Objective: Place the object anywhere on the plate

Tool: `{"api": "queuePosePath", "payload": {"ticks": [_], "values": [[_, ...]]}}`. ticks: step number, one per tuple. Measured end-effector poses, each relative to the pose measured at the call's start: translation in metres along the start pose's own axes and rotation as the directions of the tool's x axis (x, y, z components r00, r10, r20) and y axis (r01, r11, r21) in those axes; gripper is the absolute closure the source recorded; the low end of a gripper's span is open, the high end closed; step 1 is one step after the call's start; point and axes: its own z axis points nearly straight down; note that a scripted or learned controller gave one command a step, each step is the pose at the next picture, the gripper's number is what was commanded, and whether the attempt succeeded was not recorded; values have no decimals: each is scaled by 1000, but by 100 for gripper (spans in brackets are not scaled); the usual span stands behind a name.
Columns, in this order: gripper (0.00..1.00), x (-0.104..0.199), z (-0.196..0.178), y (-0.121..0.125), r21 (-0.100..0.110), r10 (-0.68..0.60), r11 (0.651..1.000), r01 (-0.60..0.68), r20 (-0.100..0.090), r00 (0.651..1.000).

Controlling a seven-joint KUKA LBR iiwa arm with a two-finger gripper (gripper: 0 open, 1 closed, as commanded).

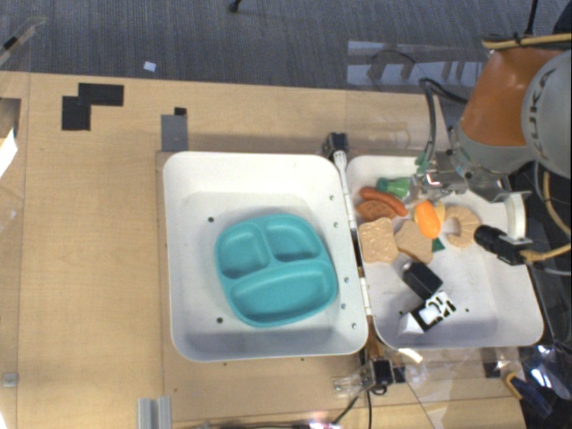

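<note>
On the light wooden desk (89, 266) sit two shallow white plastic bins. The left bin (192, 239) holds the teal plastic plate with three compartments (275, 271), which lies flat near the bin's middle with nothing on it. The right bin (500, 320) holds a cluster of toy food at its far end: a reddish-brown sausage-shaped piece (382, 206), a small green piece (393, 186), a tan slice shaped like bread (377, 239), an orange carrot-like piece (429, 220) and a pale ring-shaped piece (461, 225). Nearer the front lie a black block (421, 279) and a black-and-white patterned block (434, 312).

The grey arm with its orange band (500, 96) reaches in over the far end of the right bin, and its hand (435, 175) hangs just above the toy food, close to the green and orange pieces. Whether the hand is open or closed cannot be told from this angle, and nothing is visibly caught in it.

This looks like the picking step, with no object yet lifted. Which piece is the target is unclear; the ones directly beneath the hand seem likeliest. The next move calls for a clean descent onto a single piece in a crowded pile, then a lift clear of the bin walls and a carry leftward to the plate.
</note>
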Motion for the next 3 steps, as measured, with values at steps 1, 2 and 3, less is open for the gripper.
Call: {"api": "queuePosePath", "payload": {"ticks": [1, 2, 3], "values": [[100, 71, 6, -32, 5, 90, 996, -90, -4, 996], [100, 141, -11, -11, 3, 69, 998, -69, -5, 998], [0, 136, -11, -11, 3, 77, 997, -77, -2, 997]]}}
